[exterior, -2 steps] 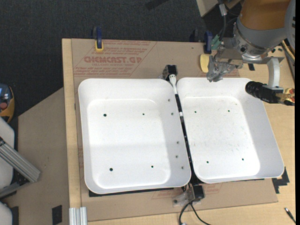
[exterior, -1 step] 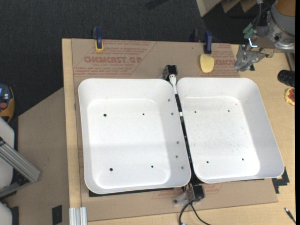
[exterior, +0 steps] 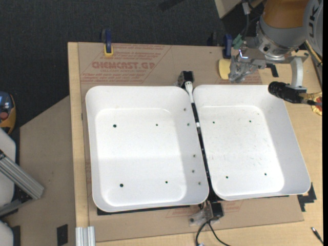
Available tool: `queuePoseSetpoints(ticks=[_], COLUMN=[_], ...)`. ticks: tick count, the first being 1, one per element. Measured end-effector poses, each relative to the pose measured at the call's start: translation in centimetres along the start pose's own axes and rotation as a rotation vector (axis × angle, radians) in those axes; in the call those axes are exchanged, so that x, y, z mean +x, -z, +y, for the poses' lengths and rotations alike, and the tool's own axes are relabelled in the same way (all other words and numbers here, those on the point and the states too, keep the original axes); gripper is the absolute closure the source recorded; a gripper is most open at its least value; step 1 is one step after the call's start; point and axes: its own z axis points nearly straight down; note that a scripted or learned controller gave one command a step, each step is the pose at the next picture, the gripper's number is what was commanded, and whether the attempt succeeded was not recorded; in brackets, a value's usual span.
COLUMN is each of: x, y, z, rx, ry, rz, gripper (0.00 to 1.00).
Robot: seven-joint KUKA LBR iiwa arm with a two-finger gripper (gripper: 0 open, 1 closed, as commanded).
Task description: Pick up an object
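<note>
The arm (exterior: 287, 12) enters from the upper right and holds the gripper (exterior: 240, 72) above the board (exterior: 148, 65), just beyond the far edge of the right bin (exterior: 287, 137). Whether the jaws are spread or pressed together cannot be told. A pale yellow object (exterior: 224, 68) lies on the board just left of the jaws, outside both bins, close to or touching the fingers. The left bin (exterior: 97, 137) sits below and left of the jaws. A blue clamp (exterior: 107, 40) grips the board's far edge, well to the left.
</note>
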Motion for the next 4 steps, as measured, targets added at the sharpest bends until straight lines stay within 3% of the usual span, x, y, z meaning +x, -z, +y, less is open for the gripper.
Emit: queuePoseSetpoints(ticks=[1,2,3,4], x=[-1.5,-6.9,-1.9,-2.1], y=[2.2,5.6,-0.7,1.2], z=[-1.9,-1.6,1.3,-0.3], rx=[-0.003,-0.012,-0.001,-0.003], ry=[-0.004,-0.008,0.000,-0.004], rz=[-0.001,-0.005,0.000,0.000], gripper=[1.00,1.00,1.00,1.00])
